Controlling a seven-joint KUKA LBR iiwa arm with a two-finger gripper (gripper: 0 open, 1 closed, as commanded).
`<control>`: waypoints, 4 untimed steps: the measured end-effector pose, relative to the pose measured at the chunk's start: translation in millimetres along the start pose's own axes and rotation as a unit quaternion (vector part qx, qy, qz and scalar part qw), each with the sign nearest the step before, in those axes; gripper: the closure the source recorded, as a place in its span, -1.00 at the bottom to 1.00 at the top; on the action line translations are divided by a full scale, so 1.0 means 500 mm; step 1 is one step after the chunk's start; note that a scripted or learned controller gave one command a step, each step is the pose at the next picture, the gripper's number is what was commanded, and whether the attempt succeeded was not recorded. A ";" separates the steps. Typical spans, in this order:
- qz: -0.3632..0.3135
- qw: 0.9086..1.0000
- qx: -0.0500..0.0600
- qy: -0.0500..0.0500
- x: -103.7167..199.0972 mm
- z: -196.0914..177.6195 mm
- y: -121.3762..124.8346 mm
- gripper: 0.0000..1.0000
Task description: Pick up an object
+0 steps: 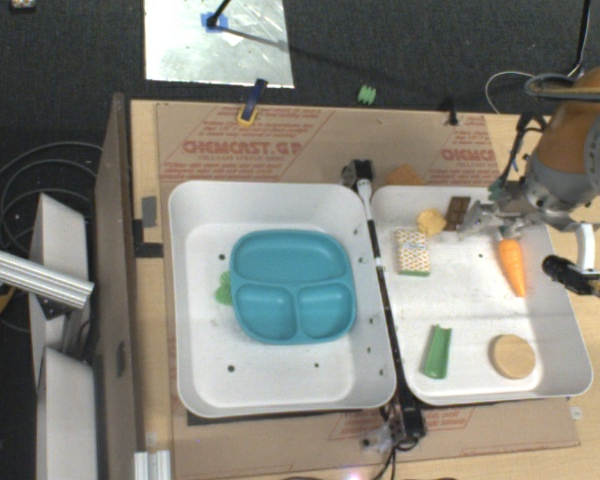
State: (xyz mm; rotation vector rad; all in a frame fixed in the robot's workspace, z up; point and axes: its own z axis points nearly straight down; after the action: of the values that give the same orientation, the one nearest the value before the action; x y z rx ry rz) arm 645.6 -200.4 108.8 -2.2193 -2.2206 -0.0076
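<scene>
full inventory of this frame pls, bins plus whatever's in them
shallow white plastic bins: 2, white, side by side on the bench
blue divided plastic tray: 1, blue, left bin centre
small green item: 1, green, at the tray's left edge, partly hidden
orange toy carrot: 1, orange, right bin, upper right
green cylinder: 1, green, right bin front
round tan disc: 1, tan, right bin front right
patterned cream block: 1, cream, right bin upper left
yellow lump: 1, yellow, right bin back
brown block: 1, brown, right bin back
hand: 1, grey, over the right bin's back, near the carrot
</scene>
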 end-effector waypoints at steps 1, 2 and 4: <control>0.000 1.000 0.001 -0.003 -0.013 -0.001 -0.053 -1.00; 0.000 1.000 0.001 -0.003 -0.012 0.050 -0.105 -1.00; -0.003 1.000 -0.003 -0.003 0.047 -0.147 -0.116 1.00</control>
State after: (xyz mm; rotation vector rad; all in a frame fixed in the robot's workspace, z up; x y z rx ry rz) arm 587.6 -177.3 182.4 -2.2196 -2.2331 -0.0082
